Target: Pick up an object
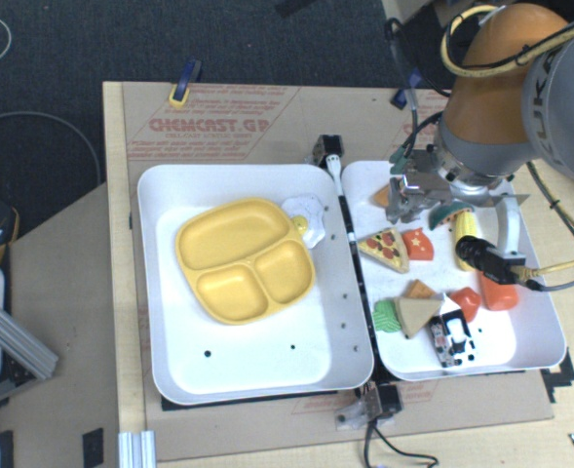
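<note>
Over the far end of your right bin the gripper hangs above a pizza slice; whether its jaws are parted you cannot tell.

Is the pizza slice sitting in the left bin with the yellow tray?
No, the pizza slice lies in the right bin, close to its left wall, while the yellow divided tray sits in the left bin.

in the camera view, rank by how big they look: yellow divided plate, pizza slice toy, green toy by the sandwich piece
1. yellow divided plate, by far the largest, in the left bin.
2. pizza slice toy.
3. green toy, partly hidden by the sandwich piece, so its lead over the pizza slice is unsure.
</note>
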Controlling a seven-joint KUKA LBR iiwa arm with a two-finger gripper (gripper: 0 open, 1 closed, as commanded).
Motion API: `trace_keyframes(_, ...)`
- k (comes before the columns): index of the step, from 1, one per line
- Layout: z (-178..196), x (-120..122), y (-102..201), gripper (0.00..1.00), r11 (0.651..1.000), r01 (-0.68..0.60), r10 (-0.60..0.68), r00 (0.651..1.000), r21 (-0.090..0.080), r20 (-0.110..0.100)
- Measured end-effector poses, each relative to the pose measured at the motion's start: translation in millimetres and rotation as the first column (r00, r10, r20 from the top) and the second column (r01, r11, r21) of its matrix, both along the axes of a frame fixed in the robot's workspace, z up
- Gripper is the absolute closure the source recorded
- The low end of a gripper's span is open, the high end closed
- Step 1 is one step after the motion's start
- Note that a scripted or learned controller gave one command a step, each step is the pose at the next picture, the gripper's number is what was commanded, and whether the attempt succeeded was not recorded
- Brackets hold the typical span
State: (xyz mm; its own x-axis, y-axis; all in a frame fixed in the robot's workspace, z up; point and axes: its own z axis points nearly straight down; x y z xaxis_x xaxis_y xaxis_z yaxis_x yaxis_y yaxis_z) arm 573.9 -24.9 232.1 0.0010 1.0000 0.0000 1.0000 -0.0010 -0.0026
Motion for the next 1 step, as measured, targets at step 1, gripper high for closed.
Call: trace_keyframes(1, -18.4, 3.5, 7.2, 1.0, 1.0, -0.001, 0.001, 1.0, 0.0, -0.002)
